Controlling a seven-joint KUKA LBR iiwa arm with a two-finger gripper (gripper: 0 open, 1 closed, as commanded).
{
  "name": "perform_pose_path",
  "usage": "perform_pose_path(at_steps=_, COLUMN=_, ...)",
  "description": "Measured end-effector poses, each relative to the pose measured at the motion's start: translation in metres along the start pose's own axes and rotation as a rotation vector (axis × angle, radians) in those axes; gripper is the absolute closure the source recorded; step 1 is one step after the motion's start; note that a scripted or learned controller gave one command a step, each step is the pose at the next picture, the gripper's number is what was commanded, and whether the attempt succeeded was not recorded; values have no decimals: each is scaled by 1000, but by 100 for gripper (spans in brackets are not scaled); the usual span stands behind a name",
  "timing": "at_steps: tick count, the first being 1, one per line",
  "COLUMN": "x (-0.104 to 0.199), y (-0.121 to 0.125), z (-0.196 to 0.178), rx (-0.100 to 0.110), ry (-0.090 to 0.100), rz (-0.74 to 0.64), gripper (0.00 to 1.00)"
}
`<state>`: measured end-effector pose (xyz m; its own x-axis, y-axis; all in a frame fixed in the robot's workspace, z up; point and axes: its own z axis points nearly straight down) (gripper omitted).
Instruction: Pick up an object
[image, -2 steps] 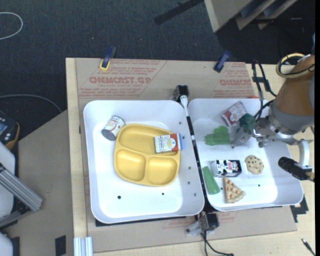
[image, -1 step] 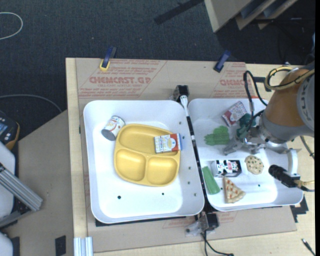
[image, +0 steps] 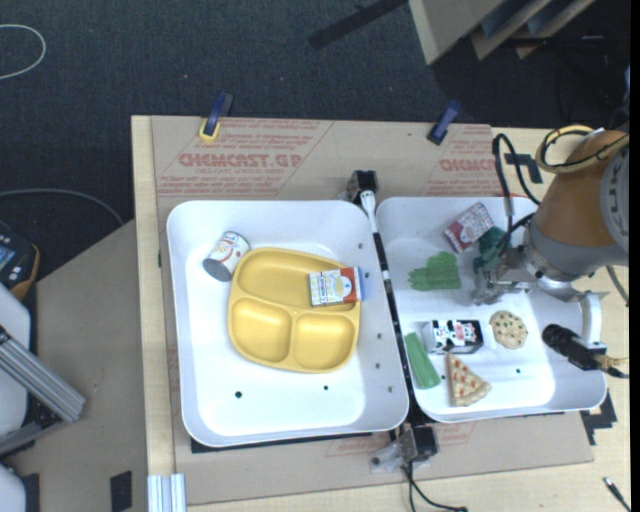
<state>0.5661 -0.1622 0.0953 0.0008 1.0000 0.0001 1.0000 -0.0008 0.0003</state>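
pincer (image: 483, 290) lowered into right bin (image: 570, 395) beside green toy (image: 434, 271); grip unclear.

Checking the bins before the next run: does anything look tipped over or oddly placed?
A small can lies on its side in the left bin, beside the yellow tray. A small carton lies flat on that tray.

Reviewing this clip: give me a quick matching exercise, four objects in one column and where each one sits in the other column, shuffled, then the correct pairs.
Objects:
1. small carton with red side
2. small white and grey can
3. round chocolate-chip cookie
4. toy pizza slice

Places:
A. right bin, near front edge
B. on the yellow divided plate
C. left bin, beside the plate's upper-left rim
D. right bin, right of the black and white carton

Pairs: 1-B, 2-C, 3-D, 4-A
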Motion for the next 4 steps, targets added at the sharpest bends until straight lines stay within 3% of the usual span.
perform_pose_path(at_steps=2, x=-13, y=13, z=-103, rx=-8, ry=-4, rz=-1, gripper=100)
perform_pose_path(at_steps=3, x=-13, y=14, z=-132, rx=-5, ry=-2, rz=-2, gripper=100)
perform_pose_path(at_steps=4, x=44, y=32, z=-136, rx=-4, ry=-1, rz=-6, gripper=100)
